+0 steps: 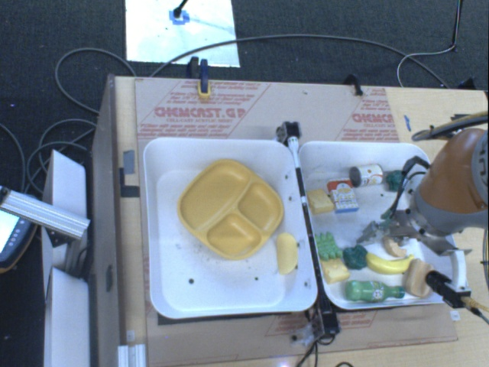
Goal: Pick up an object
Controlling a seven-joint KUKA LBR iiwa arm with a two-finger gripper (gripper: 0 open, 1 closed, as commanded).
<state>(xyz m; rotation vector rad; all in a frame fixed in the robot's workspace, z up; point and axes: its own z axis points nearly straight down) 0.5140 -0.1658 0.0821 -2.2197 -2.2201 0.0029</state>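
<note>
I see my end effector [384, 232] low in the right bin [321, 156], grip state unclear, beside the banana [388, 263]: I judge it light, stiff, smooth plastic, best pinched across its middle

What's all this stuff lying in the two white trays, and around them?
Divided plate: one, yellow, left bin.
Pale yellow lump: one, left bin, beside the plate.
Small can: one, white, right bin, far side.
Small box: one, red and blue, right bin.
Yellow blocks: two, right bin's left side.
Green toys: two, right bin, middle.
Banana: one, yellow, right bin.
Green bottle: one, lying at the near edge.
Tan piece: one, near corner.
Arm: one, grey and orange, its gripper over the right bin.
</note>
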